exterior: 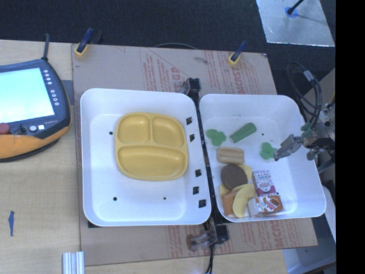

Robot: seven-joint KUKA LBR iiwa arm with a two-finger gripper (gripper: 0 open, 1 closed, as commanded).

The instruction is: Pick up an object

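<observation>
The right bin (296,113) holds several toy foods. Along its left side lie a green leafy piece (215,136), a green pod (243,132), a tan bread roll (230,154), a brown patty (232,176), a yellow banana slice (243,199) and a red-and-white packet (265,192). A small green piece (266,150) lies alone near the bin's right side. My gripper (284,149) reaches in from the right edge, low over the bin floor, with its tip just right of that small green piece. I cannot tell whether they touch.
The left bin (91,153) holds a yellow divided plate (151,146). A teach pendant (28,107) lies on the bench at the far left. Cables (305,90) hang beside the right bin's far corner. Clamps sit between the bins.
</observation>
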